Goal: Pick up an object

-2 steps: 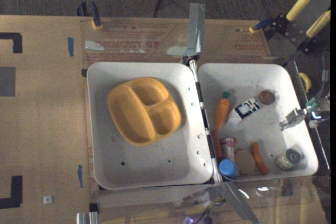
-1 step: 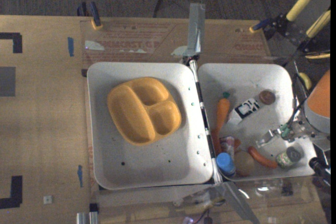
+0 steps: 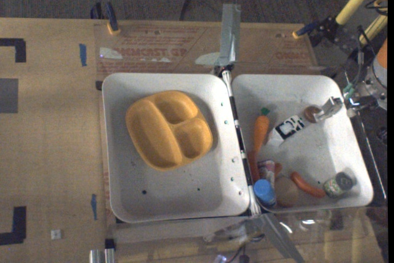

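The hand hangs over the upper right part of the right bin, coming in from the right edge; from here I cannot tell what its tips are doing, and nothing sits visibly between them. Just beside it, toward the left, a small brown round piece lies on the bin floor.

The rest of that bin's contents sit lower down. A toy carrot with a green top lies along the left wall, and near it a small black-and-white package shows bold markings I cannot read. Down in the bottom left corner a blue cap sits beside a tan rounded lump, with a small labelled packet just above them, its print too small to make out. An orange sausage-shaped thing lies near the bottom wall, and a small grey-green round object rests in the bottom right corner.

The left bin holds a yellow divided plate, three sections, slightly turned.

The cardboard behind the bins on the tabletop carries faint reddish lettering, too washed out to read with any certainty.
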Tool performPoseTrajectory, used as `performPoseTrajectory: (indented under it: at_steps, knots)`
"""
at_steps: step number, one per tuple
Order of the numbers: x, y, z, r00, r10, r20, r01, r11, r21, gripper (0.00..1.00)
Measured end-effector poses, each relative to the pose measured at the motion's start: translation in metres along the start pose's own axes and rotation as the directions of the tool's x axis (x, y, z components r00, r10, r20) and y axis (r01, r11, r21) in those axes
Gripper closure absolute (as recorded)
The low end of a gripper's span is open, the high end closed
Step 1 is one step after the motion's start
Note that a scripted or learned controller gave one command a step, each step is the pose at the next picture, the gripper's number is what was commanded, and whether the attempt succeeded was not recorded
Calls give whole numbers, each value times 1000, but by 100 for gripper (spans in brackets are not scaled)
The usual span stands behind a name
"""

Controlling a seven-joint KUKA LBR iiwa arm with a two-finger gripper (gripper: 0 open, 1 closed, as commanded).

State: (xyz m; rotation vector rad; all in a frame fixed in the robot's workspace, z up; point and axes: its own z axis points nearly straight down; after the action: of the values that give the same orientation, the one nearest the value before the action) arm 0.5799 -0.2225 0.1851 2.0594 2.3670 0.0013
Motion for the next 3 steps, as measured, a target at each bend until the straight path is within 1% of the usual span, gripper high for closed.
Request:
performPoseTrajectory:
  at_steps: [1, 2, 3]
  knots:
    - [4, 26, 32, 982, 188, 0, -188, 982, 0, 0]
    - [5, 28, 21, 983, 183, 3, -183, 983, -3, 100]
    - [5, 28, 21, 983, 183, 3, -183, 983, -3, 0]
